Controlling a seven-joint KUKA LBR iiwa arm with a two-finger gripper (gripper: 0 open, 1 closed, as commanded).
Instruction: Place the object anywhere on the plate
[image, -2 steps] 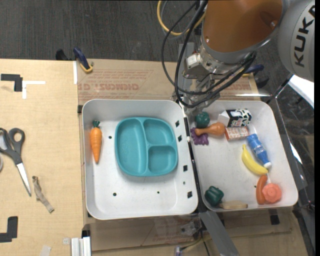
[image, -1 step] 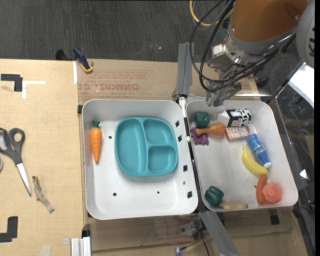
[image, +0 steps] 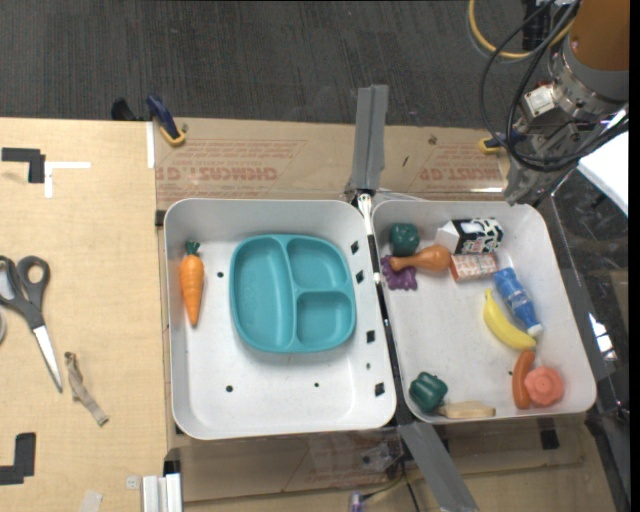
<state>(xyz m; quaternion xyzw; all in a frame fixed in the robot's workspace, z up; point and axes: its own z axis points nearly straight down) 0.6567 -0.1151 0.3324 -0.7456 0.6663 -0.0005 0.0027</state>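
A teal plate (image: 293, 293) with three compartments lies in the middle of the left bin (image: 200, 400), with nothing on it. An orange toy carrot (image: 191, 285) lies to its left in the same bin. The right bin (image: 560, 290) holds several toy foods: a banana (image: 505, 325), a blue bottle (image: 516, 298), a drumstick (image: 420, 262) and a cow-patterned carton (image: 477, 237). My gripper (image: 523, 183) hangs over the right bin's far right corner, apart from all the objects and from the plate.
The right bin also holds two green peppers (image: 404, 238) (image: 428, 392), purple grapes (image: 400, 277), a pink item (image: 543, 385) and a wooden piece (image: 468, 409). Scissors (image: 32, 305) lie on the bench at far left. Cables (image: 520, 60) trail from the arm.
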